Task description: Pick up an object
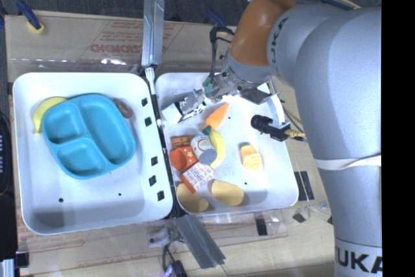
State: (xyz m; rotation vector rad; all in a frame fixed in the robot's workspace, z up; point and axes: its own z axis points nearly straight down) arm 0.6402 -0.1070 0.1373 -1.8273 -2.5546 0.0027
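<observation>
Cardboard-covered bench point(97, 42), two white bins; gripper point(194, 100) over right bin point(285, 172), grip state indiscernible; orange carrot point(217, 115) just beside it

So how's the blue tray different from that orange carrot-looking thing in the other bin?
The blue tray is far larger than the orange carrot piece. The tray is a divided dish with three compartments; the carrot piece is a small solid wedge. The tray lies in the left bin, partly over a yellow banana, while the carrot piece lies in the right bin by the gripper. Both look like plastic toys.
</observation>
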